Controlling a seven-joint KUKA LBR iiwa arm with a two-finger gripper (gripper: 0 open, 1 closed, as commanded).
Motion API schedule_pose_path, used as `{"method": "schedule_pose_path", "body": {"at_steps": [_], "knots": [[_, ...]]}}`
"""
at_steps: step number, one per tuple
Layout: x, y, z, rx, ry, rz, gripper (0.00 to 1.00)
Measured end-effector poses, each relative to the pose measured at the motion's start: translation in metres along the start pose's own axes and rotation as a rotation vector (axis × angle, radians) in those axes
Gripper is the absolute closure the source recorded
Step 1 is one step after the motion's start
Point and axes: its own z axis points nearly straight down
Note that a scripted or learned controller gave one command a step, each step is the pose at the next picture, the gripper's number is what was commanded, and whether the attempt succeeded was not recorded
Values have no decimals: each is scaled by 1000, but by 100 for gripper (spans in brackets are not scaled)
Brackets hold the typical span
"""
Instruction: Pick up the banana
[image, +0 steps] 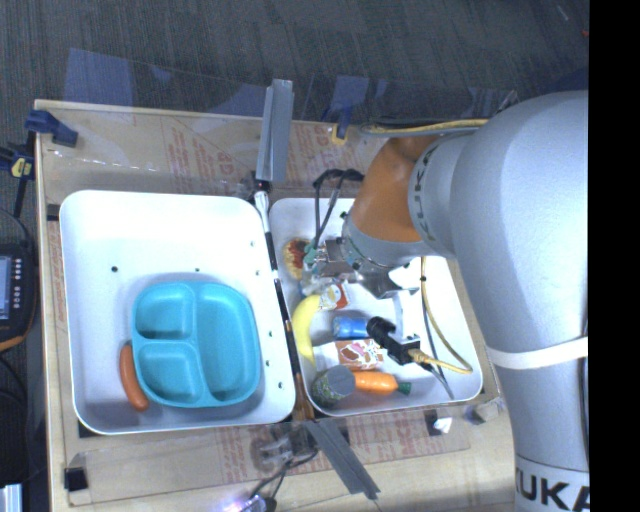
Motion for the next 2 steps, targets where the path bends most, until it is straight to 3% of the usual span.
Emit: {"method": "schedule_pose_path", "body": {"at_steps": [1, 2], "knots": [[4, 74, 17, 11, 12, -81, 100], [-51, 67, -25, 5, 11, -350, 100]]}}
